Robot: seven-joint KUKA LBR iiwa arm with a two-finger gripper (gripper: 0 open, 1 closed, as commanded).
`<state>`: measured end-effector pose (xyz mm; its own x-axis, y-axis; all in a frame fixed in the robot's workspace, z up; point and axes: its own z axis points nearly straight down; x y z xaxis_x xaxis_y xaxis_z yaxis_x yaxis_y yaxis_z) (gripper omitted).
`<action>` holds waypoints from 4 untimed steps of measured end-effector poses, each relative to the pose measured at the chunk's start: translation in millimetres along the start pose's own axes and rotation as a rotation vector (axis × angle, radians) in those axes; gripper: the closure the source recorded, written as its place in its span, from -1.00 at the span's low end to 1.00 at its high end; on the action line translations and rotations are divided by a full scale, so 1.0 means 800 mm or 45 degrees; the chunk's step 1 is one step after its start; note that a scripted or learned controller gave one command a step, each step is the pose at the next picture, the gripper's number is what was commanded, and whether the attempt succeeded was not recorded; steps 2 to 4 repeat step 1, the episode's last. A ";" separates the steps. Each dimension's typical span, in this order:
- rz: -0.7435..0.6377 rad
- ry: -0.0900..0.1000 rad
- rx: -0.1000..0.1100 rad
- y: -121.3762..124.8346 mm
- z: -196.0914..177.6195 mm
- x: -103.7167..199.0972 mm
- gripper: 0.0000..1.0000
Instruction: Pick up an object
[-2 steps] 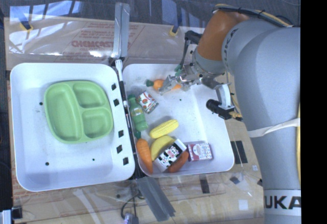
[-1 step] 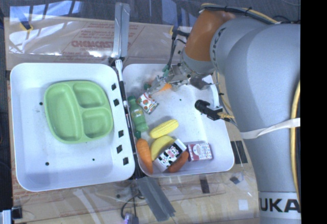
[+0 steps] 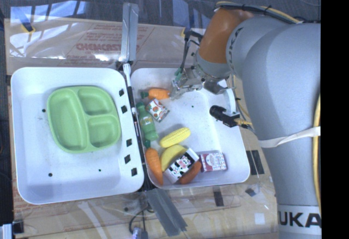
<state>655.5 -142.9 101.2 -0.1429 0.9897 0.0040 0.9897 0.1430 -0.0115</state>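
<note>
Two white bins are set side by side on the surface (image 3: 65, 47), and the step in hand is judged to be the approach to a grasp, with nothing seen held. Taken from left to right, the left bin (image 3: 27, 139) carries a green divided plate (image 3: 83, 119) near its centre. The right bin (image 3: 218, 123) holds the clutter: a green bottle (image 3: 146, 126) along its nine o'clock wall, a small red-and-white carton (image 3: 158, 111) just beside it, and an orange carrot (image 3: 158, 93) at about eleven o'clock. Lower down, a corn cob (image 3: 174, 137) lies near the centre, with a banana (image 3: 172, 154) under it, a second carrot (image 3: 154, 166) at seven o'clock, a black-and-white cow-patterned carton (image 3: 182, 164) and a red box (image 3: 213, 161) towards five o'clock.

The claw (image 3: 182, 84) is seen low at the bin's twelve o'clock, just beside the upper carrot, which is judged the likeliest target. Whether the claw stands apart or together cannot be told, since it is small and blurred.

To do the step well, the claw is best centred over the carrot's thick middle and closed across its short axis. The bin wall close behind should be kept clear of, and the neighbouring carton left undisturbed.

The carrot looks smooth, tapered and bright orange, lies flat, and is judged likely to roll or slip if pinched near its tip.
</note>
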 end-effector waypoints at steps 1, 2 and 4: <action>0.000 0.000 0.000 0.000 0.000 0.000 -1.00; 0.000 0.000 0.000 0.000 0.000 0.000 -1.00; 0.000 0.000 0.000 0.000 0.000 0.000 -1.00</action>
